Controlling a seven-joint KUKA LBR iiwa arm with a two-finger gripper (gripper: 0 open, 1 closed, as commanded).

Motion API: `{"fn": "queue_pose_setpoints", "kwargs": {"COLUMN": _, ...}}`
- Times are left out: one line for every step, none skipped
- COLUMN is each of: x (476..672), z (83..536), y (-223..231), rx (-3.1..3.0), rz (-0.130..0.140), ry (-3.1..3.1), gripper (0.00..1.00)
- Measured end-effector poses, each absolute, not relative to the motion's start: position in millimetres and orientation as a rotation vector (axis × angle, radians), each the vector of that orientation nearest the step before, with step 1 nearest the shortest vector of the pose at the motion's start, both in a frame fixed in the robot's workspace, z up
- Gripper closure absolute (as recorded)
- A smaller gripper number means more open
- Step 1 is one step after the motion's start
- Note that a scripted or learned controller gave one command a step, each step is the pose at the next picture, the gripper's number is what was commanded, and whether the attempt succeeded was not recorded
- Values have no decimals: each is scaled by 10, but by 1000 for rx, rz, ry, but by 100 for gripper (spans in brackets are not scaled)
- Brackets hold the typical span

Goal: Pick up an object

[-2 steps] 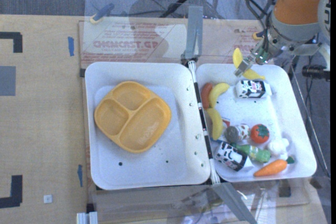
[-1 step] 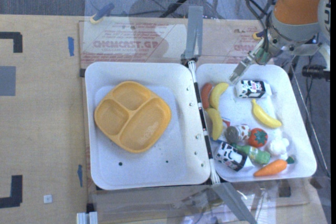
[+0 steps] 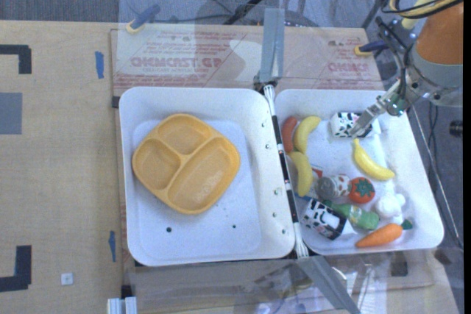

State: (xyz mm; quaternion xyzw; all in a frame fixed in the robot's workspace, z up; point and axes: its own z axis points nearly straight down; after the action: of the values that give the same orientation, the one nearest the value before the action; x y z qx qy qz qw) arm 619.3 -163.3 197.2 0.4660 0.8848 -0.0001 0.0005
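The right bin holds several toy foods: a banana, a second banana, a third yellow piece, a red sausage, a tomato, a carrot, a green piece, and two black-and-white cow-patterned items. My gripper hangs low over the bin's far part, its tips right beside the upper cow-patterned item and above the banana. No object shows between the tips.
The left bin holds a yellow divided plate. A grey divider rail runs back between the bins. A white lumpy item lies near the right bin's right wall. Cables and tripod legs lie beyond the bench.
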Motion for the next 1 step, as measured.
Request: {"fn": "queue_pose_setpoints", "kwargs": {"x": 6166, "z": 1155, "y": -1661, "rx": 1399, "rz": 10, "ry": 2776, "gripper": 0}}
